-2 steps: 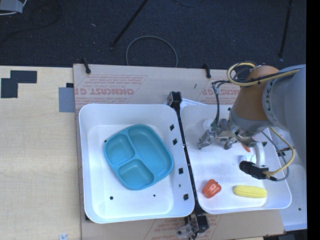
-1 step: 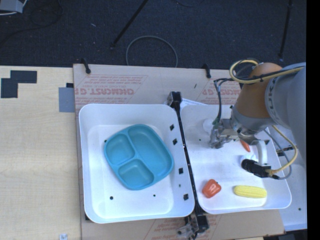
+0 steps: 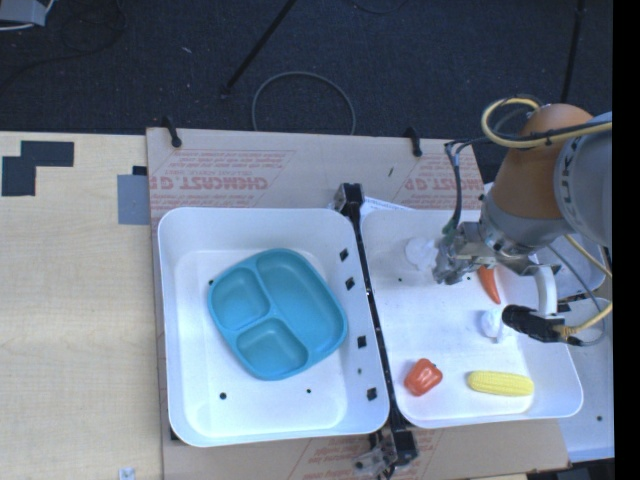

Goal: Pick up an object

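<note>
The robot's grey metal gripper (image 3: 455,263) hangs low in the right white bin (image 3: 440,408), above the small red pepper (image 3: 423,376) and yellow corn (image 3: 500,383).

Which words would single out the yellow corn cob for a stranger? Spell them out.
Find the right-hand white bin, the one the arm reaches into. Along its near edge lies the corn cob, flat, just right of a red pepper. It is the bin's one yellow, long item.

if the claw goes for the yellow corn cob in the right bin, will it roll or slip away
The corn cob looks like a rounded toy lying on its side, so a nudge would probably roll it. Its glossy surface may slip between fingers. It lies near the right bin front wall, which could stop it.
</note>
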Controlling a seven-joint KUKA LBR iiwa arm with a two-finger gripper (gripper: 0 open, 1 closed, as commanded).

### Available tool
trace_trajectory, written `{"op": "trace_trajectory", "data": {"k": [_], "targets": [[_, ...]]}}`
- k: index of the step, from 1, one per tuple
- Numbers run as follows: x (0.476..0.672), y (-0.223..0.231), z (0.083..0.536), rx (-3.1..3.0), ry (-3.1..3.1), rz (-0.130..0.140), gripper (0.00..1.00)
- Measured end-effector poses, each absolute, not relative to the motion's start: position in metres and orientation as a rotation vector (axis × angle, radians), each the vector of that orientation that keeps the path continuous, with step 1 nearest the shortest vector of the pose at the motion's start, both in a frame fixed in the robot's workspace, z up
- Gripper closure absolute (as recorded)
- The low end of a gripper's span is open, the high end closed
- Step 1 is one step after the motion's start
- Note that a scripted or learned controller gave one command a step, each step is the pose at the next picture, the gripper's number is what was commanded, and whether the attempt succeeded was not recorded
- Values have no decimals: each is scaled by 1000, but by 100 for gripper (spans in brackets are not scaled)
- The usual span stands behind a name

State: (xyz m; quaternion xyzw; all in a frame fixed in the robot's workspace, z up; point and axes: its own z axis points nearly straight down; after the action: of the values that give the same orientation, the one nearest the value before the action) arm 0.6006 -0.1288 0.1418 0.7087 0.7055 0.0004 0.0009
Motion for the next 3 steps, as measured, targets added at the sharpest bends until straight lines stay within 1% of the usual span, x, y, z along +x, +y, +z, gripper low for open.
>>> {"op": "trace_trajectory", "data": {"k": [1, 2, 3], "targets": [[600, -129, 184, 2220, 2221, 2, 100], [600, -130, 210, 2222, 2221, 0, 100], [595, -80, 223, 2220, 2228, 1, 100]]}}
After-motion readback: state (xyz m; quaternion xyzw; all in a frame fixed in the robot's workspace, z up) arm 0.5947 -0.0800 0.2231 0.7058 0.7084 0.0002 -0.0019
